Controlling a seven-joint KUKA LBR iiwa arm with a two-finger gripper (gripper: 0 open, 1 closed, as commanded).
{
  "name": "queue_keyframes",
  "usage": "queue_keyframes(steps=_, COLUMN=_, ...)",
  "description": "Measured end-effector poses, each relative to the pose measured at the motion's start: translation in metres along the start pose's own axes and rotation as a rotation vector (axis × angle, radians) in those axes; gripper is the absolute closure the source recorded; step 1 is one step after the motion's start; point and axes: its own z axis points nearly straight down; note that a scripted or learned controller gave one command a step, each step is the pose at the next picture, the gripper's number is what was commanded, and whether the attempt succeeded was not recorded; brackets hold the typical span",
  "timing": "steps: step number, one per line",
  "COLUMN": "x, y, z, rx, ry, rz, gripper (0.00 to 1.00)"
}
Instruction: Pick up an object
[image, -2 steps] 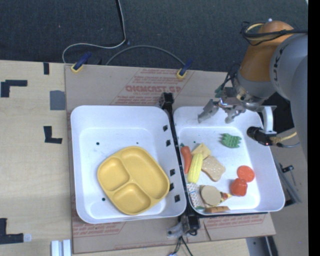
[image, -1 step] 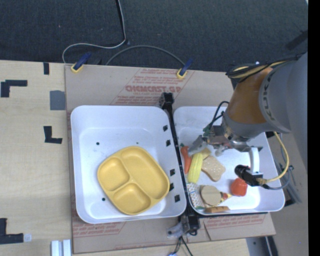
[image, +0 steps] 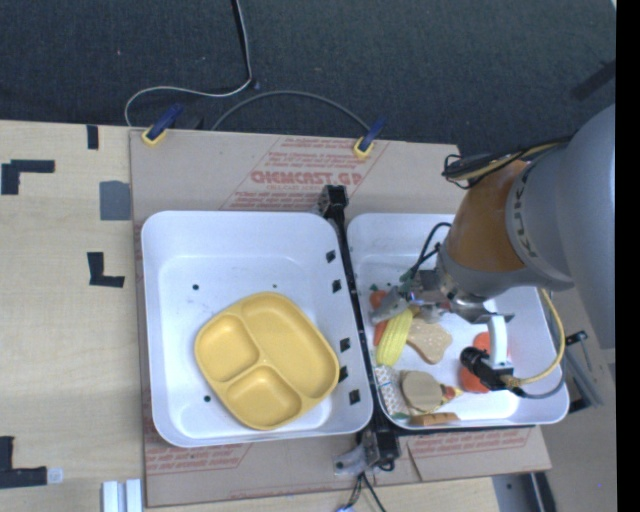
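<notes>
Desk (image: 60, 300): pale wood, with one brown cardboard sheet (image: 290, 170) lying on it under both bins.
Bins: two, white and shallow, side by side, touching along a black centre divider.
Left bin (image: 180, 240): holds one yellow plate (image: 265, 358) with three compartments, lying flat toward the near right of the bin.
Right bin (image: 380, 235): holds a cluster of small toy food pieces in its near half.
Corn: one yellow cob (image: 395, 337), tilted, near the left wall of the right bin.
Bread: one tan slice (image: 431, 343), just to the right of the corn and touching it.
Round piece: one beige and brown item (image: 423, 391), near the bread, close to the near wall.
Red piece: one orange-red item (image: 478, 370), at the right of the cluster, partly behind a black and white part.
Other small bits: too small to count or name.
Arm (image: 540, 220): one, grey with an orange band, reaching in from the right over the right bin.
Gripper (image: 415, 295): low over the far edge of the food cluster, just above the corn and bread.
Fingers: hidden in the clutter; cannot tell whether they are spread or pressed together, and nothing shows between them.
Clips: two on the far edge of the cardboard, one yellow (image: 160, 128), one blue (image: 368, 138).
</notes>
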Motion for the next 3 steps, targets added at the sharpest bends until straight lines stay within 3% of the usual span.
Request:
queue_keyframes(steps=1, x=0.004, y=0.005, z=-0.002, rx=0.000, ry=0.001, rz=0.000, gripper=0.00)
queue_keyframes(steps=2, x=0.003, y=0.007, z=-0.013, rx=-0.006, ry=-0.001, rz=0.000, gripper=1.00)
queue_keyframes(steps=3, x=0.069, y=-0.004, z=-0.103, rx=0.003, ry=0.007, rz=-0.008, gripper=1.00)
